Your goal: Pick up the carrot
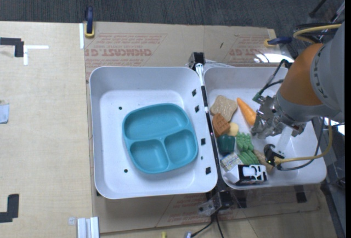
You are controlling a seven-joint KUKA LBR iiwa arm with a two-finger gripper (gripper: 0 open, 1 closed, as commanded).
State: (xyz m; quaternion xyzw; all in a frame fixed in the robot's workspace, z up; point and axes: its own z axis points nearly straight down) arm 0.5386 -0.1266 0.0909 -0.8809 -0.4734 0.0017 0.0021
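The orange carrot lies tilted in the right bin, just right of a slice of bread. My gripper hangs low over the bin, right beside the carrot's lower right end and close to touching it. The grey wrist and orange band rise behind it to the right. Nothing shows as lifted off the bin floor.
Below the carrot the right bin holds a brown waffle piece, a small yellow item, a teal cup, a green vegetable, a white packet and a black-and-white item. The left bin carries a blue divided plate.
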